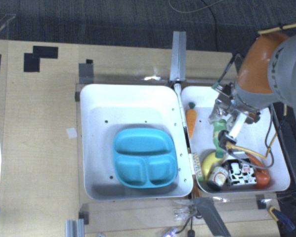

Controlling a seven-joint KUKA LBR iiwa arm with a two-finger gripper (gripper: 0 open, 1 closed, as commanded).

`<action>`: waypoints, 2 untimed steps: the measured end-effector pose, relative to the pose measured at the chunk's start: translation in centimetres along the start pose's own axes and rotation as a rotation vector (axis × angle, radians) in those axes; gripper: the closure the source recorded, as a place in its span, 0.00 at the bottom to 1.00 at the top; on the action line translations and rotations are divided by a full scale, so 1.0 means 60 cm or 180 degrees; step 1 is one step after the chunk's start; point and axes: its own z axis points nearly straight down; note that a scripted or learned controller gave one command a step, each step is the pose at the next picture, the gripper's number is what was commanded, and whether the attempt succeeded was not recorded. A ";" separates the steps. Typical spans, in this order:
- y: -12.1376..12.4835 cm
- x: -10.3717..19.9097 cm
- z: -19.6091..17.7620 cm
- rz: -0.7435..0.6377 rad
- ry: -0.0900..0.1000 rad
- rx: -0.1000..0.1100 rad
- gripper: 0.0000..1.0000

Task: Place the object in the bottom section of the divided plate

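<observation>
Blue plastic divided plate (145,157) lay in the left bin, well left of our gripper (222,125) (grip unreadable), which hung over a green toy (218,131) in the right bin (281,174).

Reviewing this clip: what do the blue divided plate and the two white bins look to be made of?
The blue divided plate looks like moulded plastic with a smooth, slightly satin finish: uniform colour, rounded rim, soft sheen on the ridges between its sections. The left bin and right bin look like thin formed white plastic, smooth and semi-matt, with rounded corners and soft shading; painted metal cannot be ruled out.
</observation>
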 end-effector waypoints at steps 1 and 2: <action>-0.054 0.050 0.001 -0.0410 -0.0001 0.0001 1.00; -0.141 0.182 -0.011 -0.0483 -0.0002 0.0002 1.00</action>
